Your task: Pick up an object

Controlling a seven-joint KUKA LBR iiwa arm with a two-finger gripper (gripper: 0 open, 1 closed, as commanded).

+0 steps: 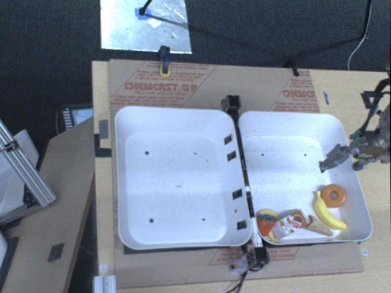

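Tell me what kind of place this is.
Most likely a robot grasping test bench in a lab: two white bins on a cardboard sheet, toy food like a banana, and a gripper.

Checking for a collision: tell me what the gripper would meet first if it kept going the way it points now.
The gripper points left and slightly down over the right bin. Likely it would first meet that bin's bare floor. The orange ring and banana lie off to the side, though depth is unclear.
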